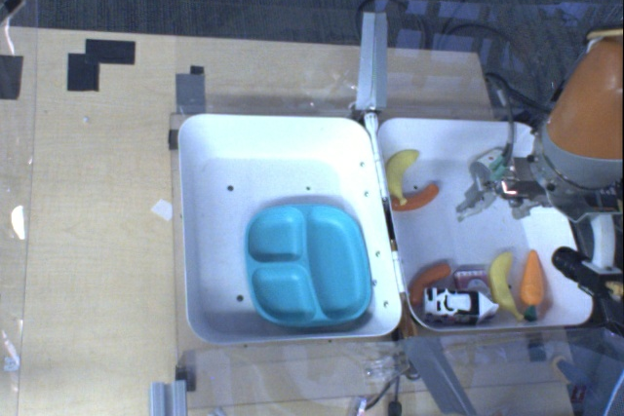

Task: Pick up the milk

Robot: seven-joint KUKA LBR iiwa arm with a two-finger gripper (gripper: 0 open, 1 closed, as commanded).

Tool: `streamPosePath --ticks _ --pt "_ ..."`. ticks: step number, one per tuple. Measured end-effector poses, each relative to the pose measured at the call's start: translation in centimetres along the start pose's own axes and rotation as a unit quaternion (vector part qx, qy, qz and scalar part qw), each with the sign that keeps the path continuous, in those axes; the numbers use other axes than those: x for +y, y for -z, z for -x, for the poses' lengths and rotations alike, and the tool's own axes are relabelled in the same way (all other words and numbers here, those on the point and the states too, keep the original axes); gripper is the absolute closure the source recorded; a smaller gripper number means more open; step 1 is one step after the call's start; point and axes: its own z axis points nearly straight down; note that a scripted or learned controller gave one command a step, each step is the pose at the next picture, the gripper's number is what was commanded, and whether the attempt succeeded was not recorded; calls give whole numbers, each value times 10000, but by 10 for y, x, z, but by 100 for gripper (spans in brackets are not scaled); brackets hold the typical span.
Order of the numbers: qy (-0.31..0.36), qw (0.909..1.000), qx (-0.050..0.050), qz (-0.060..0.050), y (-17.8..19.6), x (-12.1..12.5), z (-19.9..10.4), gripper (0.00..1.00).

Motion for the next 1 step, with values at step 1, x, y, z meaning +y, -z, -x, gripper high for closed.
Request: streamPosePath --ticks 1 --pt "-582 9983 -2 2 -128 -30 49 0"
